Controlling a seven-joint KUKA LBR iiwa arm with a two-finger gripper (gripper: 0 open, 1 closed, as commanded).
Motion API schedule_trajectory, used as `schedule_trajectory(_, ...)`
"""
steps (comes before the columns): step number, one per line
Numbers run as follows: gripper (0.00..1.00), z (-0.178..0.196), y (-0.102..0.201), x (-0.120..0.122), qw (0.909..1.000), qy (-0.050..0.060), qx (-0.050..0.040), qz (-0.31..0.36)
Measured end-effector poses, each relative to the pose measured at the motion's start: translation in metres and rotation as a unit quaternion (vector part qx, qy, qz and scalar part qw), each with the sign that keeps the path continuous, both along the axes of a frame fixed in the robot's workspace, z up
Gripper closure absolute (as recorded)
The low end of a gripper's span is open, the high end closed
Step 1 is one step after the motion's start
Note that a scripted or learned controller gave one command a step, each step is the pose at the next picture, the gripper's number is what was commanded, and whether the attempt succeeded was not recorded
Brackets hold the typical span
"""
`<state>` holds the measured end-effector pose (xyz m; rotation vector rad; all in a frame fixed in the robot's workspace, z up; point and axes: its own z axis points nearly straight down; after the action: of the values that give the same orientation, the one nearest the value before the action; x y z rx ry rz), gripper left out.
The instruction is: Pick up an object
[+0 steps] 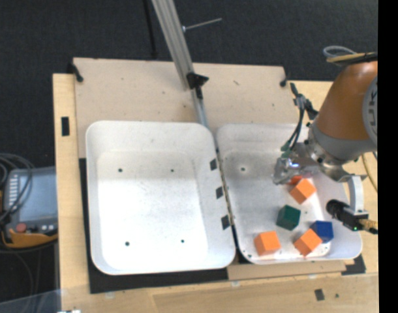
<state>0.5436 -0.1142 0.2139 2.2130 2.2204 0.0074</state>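
Claw point(287, 170) just above orange block point(303, 190)

Robotics lab, plywood bench point(153, 90) (two white bins point(121, 142)), aluminium camera mast point(176, 34), teach pendant point(29, 207)

We see a tan counter point(68, 194) carrying two shallow white bins side by side, the left bin point(153, 194) and the right bin point(251, 155), their inner rims touching, over a dark mat point(85, 240).

- The grey arm point(346, 119) with its orange band reaches in from the right.
- Its end effector point(287, 169) points down-left, low; finger state unreadable.
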Motion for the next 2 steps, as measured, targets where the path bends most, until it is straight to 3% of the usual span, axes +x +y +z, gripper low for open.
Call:
schedule_trajectory(1, 1.0, 0.001, 0.0, 0.001, 1.0, 0.003, 0.0013, 0.0)
schedule_trajectory(2, 1.0, 0.015, 0.051, 0.018, 1.0, 0.003, 0.0015, 0.003)
